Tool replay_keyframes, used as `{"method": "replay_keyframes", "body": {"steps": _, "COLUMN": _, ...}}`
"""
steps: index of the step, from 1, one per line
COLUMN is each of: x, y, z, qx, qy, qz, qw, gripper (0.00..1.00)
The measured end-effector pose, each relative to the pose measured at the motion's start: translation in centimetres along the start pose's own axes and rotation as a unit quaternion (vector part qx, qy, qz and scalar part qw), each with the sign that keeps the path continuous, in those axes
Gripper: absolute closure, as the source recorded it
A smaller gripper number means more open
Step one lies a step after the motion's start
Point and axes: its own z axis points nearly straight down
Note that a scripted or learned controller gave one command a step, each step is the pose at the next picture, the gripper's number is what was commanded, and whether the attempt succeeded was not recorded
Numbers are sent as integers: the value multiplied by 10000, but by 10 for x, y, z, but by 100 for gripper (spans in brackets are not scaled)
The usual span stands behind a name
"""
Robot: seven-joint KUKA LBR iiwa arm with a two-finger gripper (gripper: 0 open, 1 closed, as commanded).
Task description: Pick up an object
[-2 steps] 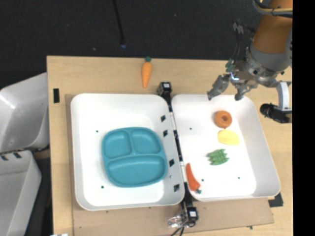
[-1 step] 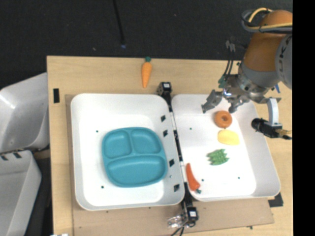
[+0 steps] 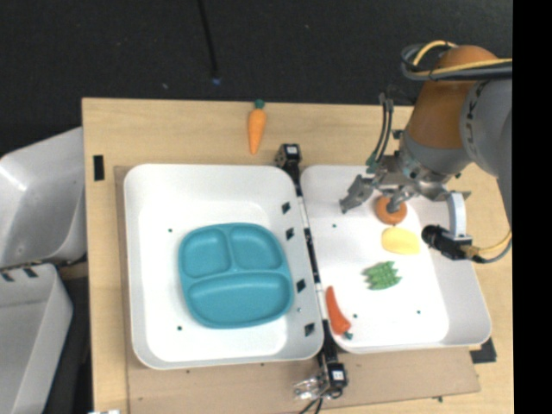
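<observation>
My gripper hangs over the back of the right bin. It is open, with one finger on the left and the other just over an orange round piece. Nothing sits between the fingers. A yellow lemon-like piece lies in front of the orange one. Nearer the middle of the bin is a green leafy piece. A red chili rests against the bin's left wall near the front.
The left bin holds a blue divided plate. A toy carrot lies on the wooden bench behind the bins. A black cable fitting hangs off the arm beside the lemon-like piece.
</observation>
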Motion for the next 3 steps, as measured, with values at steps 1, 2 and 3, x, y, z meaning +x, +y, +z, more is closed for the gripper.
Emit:
{"method": "replay_keyframes", "body": {"steps": 1, "x": 0, "y": 4, "z": 43, "qx": 1, "qy": 0, "qz": 8, "qw": 10000, "gripper": 0}}
{"method": "replay_keyframes", "body": {"steps": 2, "x": -1, "y": 5, "z": 29, "qx": -31, "qy": -1, "qz": 23, "qw": 10000, "gripper": 100}}
{"method": "replay_keyframes", "body": {"steps": 3, "x": -8, "y": 16, "z": -24, "qx": -48, "qy": -2, "qz": -7, "qw": 10000, "gripper": 100}}
